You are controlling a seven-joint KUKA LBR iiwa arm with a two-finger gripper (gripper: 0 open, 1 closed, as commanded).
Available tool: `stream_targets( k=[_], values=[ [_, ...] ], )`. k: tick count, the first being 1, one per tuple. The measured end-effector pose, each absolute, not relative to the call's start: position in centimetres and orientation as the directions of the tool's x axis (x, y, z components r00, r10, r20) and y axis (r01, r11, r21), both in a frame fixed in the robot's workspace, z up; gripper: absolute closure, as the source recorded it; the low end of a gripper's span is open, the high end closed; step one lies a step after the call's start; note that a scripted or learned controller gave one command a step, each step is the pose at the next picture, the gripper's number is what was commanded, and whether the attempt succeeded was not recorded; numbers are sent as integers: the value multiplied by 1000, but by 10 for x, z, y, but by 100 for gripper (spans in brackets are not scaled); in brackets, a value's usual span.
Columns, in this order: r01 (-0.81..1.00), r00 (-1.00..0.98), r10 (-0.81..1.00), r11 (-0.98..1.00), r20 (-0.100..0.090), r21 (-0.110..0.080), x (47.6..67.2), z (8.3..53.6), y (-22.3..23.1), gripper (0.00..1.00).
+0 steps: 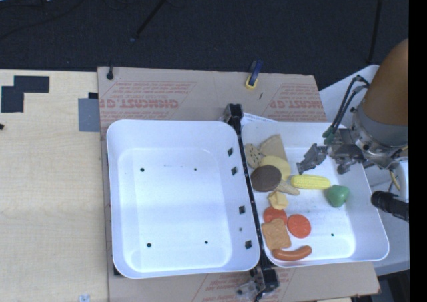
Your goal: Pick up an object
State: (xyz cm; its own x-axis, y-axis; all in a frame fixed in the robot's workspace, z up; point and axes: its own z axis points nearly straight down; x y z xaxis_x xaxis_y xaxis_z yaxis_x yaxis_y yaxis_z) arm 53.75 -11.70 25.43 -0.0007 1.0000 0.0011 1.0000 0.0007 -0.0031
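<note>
- Grey KUKA arm w/ orange band (393,87) reaches in from the right, above the right-hand shallow white plastic bin (373,244)
- Two-finger metal gripper (323,154) hangs over the upper middle of that bin; dark fingers point left toward the toy pile, nothing seen betw. them; whether they're spread or closed can't be told at this angle
- Yellow plastic corn cob (310,182) lies just below the gripper, apart from it
- Green rounded toy veg (338,195) sits at the cob's right end
- Brown round disc (265,177) rests left of the cob, against a pale yellow piece (276,164)
- Red-orange round pieces (298,225), tan toast-like slab (275,234) & orange sausage (292,253) lie nr the bin's front
- Left-hand white bin (120,161) sits alongside, touching at the black centre clips
</note>
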Motion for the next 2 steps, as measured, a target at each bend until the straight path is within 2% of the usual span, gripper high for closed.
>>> stream_targets(
  k=[1,2],
  values=[
    [1000,4,1000,-4,1,-11,519,152,-166,0],
    [1000,1,1000,-1,2,-4,516,84,-172,0]
  ],
)
